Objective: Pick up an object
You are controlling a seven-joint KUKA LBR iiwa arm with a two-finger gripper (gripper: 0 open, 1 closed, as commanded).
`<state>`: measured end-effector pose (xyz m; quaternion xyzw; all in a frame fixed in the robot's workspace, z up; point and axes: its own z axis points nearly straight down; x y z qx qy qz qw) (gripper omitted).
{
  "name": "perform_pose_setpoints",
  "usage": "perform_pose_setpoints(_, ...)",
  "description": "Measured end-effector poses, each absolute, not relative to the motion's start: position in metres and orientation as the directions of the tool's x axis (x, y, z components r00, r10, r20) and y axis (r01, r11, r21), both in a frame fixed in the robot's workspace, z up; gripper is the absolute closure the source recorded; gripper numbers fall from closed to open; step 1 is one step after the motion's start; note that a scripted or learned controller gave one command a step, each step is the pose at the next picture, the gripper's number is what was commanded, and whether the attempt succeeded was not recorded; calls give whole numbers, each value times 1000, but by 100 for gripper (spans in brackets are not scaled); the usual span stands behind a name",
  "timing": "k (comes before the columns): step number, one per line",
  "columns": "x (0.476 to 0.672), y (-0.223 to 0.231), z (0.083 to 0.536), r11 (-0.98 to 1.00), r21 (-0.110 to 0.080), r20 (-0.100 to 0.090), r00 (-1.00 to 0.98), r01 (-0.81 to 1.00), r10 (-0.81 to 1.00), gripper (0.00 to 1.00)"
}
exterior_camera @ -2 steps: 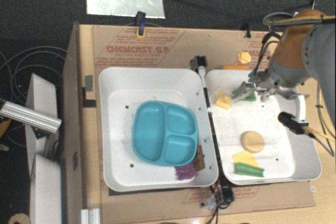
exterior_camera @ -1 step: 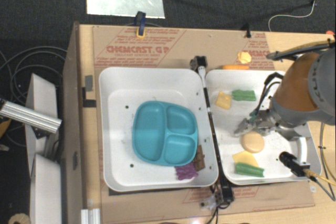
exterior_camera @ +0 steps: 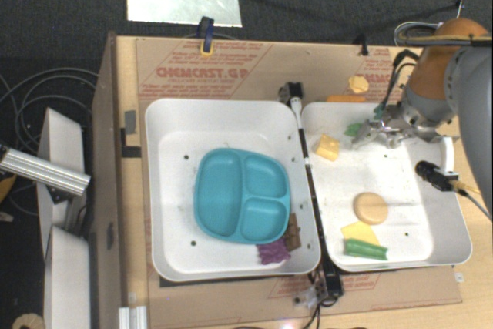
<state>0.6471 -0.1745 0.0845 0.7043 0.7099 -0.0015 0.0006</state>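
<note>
Nearest the camera, at the lower edge of the frame, a purple toy (exterior_camera: 271, 252) lay against the front wall of the left bin (exterior_camera: 171, 135), touching a small brown piece (exterior_camera: 293, 235). Both sat just beside a teal divided plate (exterior_camera: 241, 195) that filled the middle of that bin. Right of the divider, the right bin (exterior_camera: 431, 243) held a yellow cheese-like wedge (exterior_camera: 329, 148) near its upper left, a round tan bun (exterior_camera: 370, 207) lower down, and a yellow piece (exterior_camera: 362, 233) touching a green one (exterior_camera: 365, 249) at the front. Toward the upper right of the frame, the jaws (exterior_camera: 368, 132) were low over the bin's back part beside a small green object (exterior_camera: 355, 129); whether they were apart or together could not be told. An orange strip (exterior_camera: 346, 98) and a yellow lump (exterior_camera: 358, 84) lay on the desk (exterior_camera: 231, 65) behind that bin.
</note>
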Motion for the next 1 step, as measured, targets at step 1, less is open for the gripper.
perform_pose_setpoints(1, 582, -178, 106, -1, 0, 0, 1, 1000, 1000, 0)
